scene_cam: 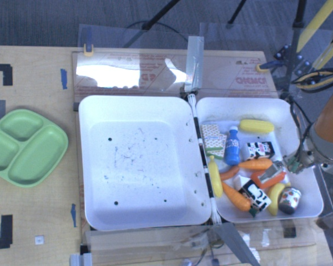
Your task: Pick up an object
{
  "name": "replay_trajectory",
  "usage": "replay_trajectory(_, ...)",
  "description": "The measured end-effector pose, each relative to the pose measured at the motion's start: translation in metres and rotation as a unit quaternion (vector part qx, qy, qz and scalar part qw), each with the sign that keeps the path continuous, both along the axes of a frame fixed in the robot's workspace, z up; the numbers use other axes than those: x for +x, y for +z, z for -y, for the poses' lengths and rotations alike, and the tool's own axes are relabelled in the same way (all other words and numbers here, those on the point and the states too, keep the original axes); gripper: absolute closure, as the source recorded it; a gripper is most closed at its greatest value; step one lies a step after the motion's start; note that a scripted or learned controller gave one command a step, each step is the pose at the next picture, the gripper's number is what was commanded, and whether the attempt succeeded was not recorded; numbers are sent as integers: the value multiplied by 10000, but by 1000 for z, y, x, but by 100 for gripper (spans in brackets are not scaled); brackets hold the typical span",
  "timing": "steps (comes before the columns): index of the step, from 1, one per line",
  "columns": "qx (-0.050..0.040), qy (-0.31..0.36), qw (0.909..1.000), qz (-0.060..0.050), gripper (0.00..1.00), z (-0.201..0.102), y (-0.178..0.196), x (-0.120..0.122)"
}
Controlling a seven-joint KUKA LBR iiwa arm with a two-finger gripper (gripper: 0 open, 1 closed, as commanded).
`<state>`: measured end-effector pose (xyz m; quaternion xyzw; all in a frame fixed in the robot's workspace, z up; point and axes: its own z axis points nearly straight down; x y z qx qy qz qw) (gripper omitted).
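The right bin [308, 204] holds several small objects. A yellow piece [256, 126] lies at the back, with a blue bottle [232, 146] and a green patterned box [212, 138] to its left. A black-and-white carton [260, 148] sits mid-bin above an orange carrot [256, 164]. Toward the front are another carrot [235, 196], a second black-and-white piece [256, 195], a banana [214, 177] and a grey ball [289, 200]. My gripper [293, 164] hovers low by the bin's right side, just right of the carrot; nothing shows in it.
The left white bin [137, 159] adjoins the right one along a central divider. A green three-part plate [25, 147] lies on the wooden bench at far left. Clear plastic shields stand behind both bins, and cables hang at the upper right.
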<state>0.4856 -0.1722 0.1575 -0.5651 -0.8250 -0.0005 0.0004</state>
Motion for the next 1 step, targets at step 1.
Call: replay_trajectory(1, -45, 417, 9990, 138, 0, -4, -46, 5)
